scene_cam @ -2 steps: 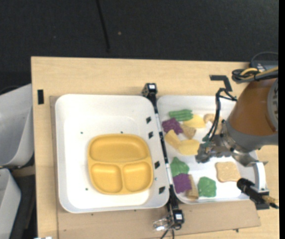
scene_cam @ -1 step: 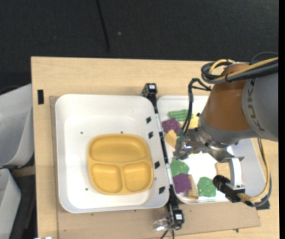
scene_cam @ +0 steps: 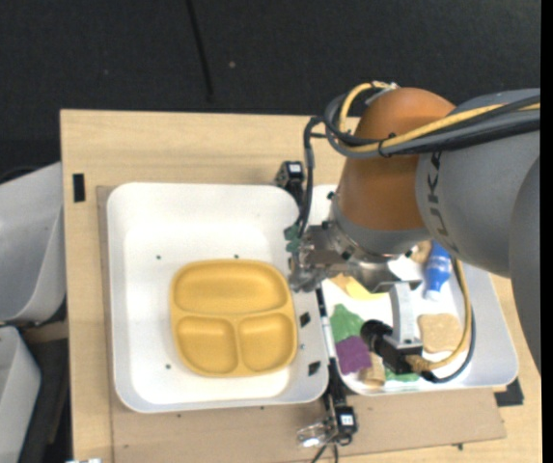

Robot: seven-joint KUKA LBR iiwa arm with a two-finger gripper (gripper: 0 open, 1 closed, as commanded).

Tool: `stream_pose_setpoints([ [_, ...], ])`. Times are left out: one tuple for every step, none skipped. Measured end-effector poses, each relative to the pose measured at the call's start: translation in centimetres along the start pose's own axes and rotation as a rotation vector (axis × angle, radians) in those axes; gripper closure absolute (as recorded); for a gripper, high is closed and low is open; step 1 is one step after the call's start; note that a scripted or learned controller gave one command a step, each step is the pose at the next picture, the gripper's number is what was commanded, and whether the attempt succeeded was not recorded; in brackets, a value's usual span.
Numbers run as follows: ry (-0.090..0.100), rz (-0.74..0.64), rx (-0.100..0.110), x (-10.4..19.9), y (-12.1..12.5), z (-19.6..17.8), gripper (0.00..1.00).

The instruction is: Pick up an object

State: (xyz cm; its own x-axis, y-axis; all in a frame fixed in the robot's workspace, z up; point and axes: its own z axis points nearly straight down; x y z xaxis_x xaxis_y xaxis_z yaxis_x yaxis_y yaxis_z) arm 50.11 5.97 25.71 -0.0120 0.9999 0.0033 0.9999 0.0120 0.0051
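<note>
The grey arm (scene_cam: 469, 191), with its orange band (scene_cam: 392, 162) above the wrist, is seen reaching in from the right and covering the upper part of the right bin (scene_cam: 493, 350). The left bin (scene_cam: 131, 258) is found to the left of the gripper (scene_cam: 329, 258), and a yellow divided tray (scene_cam: 233, 316) with three compartments is seen lying flat in it, below and left of the gripper. The gripper is set low over the wall between the two bins; whether it is open or closed cannot be told, and nothing can be seen held. Below and right of the gripper, small objects are crowded in the right bin: a tan toast-like piece (scene_cam: 440, 331), a purple block (scene_cam: 353, 353), a green piece (scene_cam: 345, 318), a pale yellow piece (scene_cam: 351, 285) and a blue item (scene_cam: 437, 270) close under the arm
</note>
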Motion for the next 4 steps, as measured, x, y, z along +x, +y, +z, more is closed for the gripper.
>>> stream_pose_setpoints([
  [0.000, 0.007, -0.011, 0.7, -0.9, -13.2, 1.00],
  [-0.006, 0.016, 0.012, -3.3, 0.5, -1.8, 1.00],
  [-0.005, 0.016, -0.005, -8.7, -0.9, -13.2, 1.00],
  [-0.003, 0.004, 0.018, -0.7, -1.3, -0.3, 1.00],
])
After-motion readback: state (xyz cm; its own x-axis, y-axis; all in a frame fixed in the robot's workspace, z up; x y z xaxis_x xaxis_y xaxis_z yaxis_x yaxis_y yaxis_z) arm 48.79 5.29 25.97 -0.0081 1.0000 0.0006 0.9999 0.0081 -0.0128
